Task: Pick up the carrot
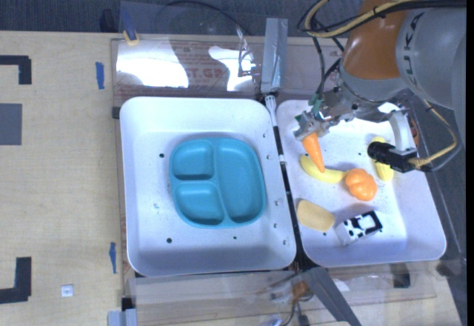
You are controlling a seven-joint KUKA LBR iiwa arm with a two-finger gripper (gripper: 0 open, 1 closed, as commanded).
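Pincer [317, 124] is hovering at the carrot [315, 152] top in the right bin [422, 235], its grip state unreadable, lift not yet done.

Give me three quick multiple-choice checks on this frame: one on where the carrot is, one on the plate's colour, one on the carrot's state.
1. Where is the carrot?
A. In the right bin, near its upper-left corner
B. On the divided plate
C. On the bench outside both bins

2. What colour is the divided plate in the left bin?
A. Red
B. Blue
C. Black

3. What is the carrot's state?
A. Standing in a cup
B. Cut into slices
C. Whole, its upper end right at the gripper, its tip over the banana

Answers:
1. A: it lies inside the right bin, close to the divider between the bins.
2. B: the three-compartment plate is light blue.
3. C: it is one orange piece directly below the gripper; whether it is gripped cannot be told.
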